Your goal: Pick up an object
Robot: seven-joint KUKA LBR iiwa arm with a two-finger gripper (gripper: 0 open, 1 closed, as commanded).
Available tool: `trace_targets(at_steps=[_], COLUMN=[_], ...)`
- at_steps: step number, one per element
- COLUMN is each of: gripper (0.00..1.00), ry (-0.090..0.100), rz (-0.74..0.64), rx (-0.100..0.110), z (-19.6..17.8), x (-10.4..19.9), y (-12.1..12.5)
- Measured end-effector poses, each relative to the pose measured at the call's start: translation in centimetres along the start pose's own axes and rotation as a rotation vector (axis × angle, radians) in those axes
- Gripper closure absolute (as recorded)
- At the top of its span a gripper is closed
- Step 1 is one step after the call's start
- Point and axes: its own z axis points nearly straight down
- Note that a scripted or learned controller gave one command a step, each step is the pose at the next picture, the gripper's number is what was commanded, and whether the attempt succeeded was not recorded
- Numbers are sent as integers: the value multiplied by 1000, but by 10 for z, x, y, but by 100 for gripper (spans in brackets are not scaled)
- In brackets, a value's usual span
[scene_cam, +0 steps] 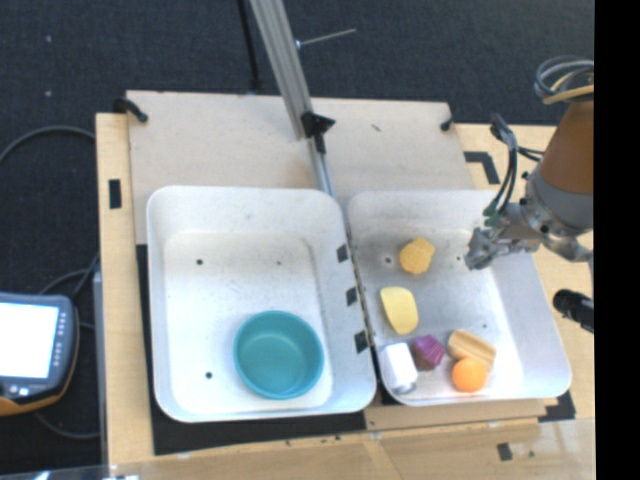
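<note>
gripper (483,251): seen low over the right bin (520,298); finger state cannot be told, nothing seen held.
nearest object: yellow lump (417,256), lying just beside it.
progress: pick judged not yet done.

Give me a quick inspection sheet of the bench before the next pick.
Surface: two white bins, left bin, right bin, on a tan board.
Job's things: right bin holds two yellow pieces, white cylinder, purple piece, tan block, orange ball.
Clutter: teal bowl in left bin.
Grippers: gripper over right bin, touching nothing.
Cables: black cable on floor.
Surroundings: metal post, handheld screen.
</note>
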Motion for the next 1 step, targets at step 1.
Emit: trace_targets(at_steps=[1], gripper=[100], ry=[1], rz=[2], rx=[4], z=[6], x=[44], y=[13])
